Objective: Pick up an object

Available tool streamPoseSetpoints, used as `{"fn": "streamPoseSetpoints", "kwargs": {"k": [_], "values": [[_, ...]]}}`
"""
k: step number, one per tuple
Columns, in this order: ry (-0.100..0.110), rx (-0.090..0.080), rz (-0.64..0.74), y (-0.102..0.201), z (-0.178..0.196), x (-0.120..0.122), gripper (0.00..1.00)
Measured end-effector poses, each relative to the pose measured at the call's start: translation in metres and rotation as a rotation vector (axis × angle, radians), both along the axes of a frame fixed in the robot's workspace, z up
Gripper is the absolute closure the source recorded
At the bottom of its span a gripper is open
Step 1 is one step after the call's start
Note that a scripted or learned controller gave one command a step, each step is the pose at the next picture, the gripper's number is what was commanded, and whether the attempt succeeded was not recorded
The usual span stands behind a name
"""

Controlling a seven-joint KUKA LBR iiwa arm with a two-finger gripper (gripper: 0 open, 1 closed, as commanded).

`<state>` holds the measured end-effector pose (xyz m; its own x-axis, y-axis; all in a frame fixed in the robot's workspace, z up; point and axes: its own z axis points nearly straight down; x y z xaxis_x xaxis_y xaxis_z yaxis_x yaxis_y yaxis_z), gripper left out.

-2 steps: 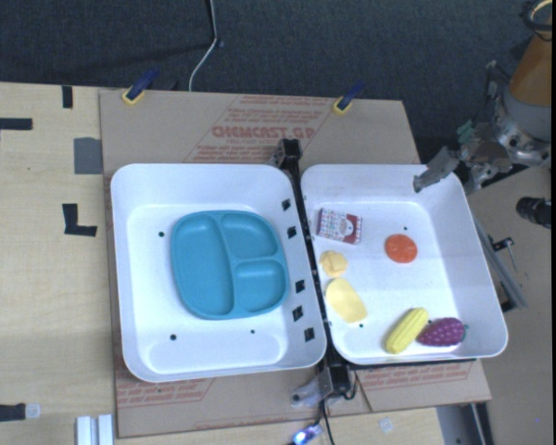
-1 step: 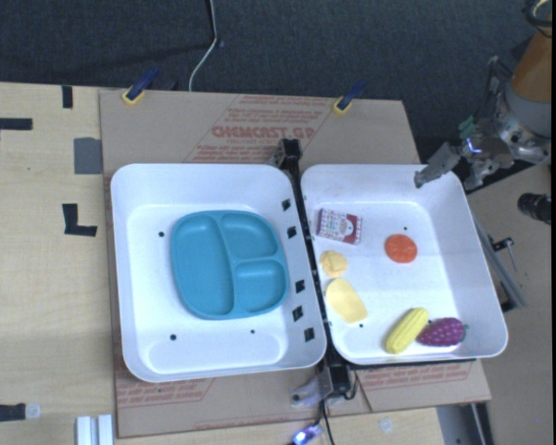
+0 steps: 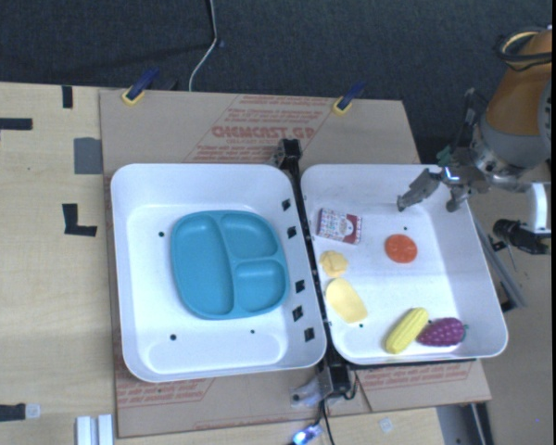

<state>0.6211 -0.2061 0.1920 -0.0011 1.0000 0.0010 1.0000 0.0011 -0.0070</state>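
Gripper (image 3: pixel 433 189) hangs spread and empty over the right bin (image 3: pixel 471 248), and the tomato (image 3: pixel 401 248) looks light, slick: pinch across its middle.

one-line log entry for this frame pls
stage: pre-grasp | gripper: open, over right bin far-right corner, holding nothing | nearest: orange round item | left bin: blue divided plate
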Motion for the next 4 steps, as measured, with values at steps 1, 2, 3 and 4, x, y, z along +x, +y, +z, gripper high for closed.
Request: {"fn": "streamPoseSetpoints", "kwargs": {"k": [1, 2, 3, 4], "values": [[0.0, 0.0, -0.001, 0.0, -0.062, -0.008, 0.0], [-0.006, -0.003, 0.001, 0.0, -0.109, -0.008, 0.0], [-0.012, -0.005, 0.001, -0.001, -0.095, -0.006, 1.0], [-0.01, -0.002, 0.0, 0.0, -0.052, -0.006, 1.0]]}}
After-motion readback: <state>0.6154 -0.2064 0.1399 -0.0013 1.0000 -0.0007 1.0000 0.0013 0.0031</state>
